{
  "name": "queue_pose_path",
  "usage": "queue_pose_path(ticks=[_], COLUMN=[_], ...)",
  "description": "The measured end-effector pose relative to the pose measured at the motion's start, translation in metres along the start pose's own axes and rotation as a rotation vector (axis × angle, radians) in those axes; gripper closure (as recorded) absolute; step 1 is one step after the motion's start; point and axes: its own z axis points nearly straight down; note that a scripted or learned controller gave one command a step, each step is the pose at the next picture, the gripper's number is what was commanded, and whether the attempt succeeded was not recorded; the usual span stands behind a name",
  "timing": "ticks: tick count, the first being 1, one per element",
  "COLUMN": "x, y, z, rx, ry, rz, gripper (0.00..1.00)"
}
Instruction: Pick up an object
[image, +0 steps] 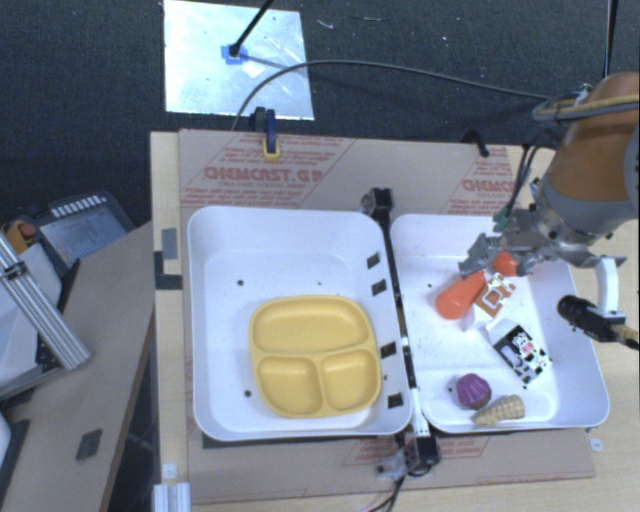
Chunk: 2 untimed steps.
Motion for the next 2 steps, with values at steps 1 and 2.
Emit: queue_pose_path(ticks=[1, 2], x=[0.000, 0.000], y=[0.002, 0.000], z=[-0.007, 0.055], rx=[-0.013, -0.009], ry=[-0.002, -0.001], rz=[-0.002, 0.000], gripper=[0.00, 0.00])
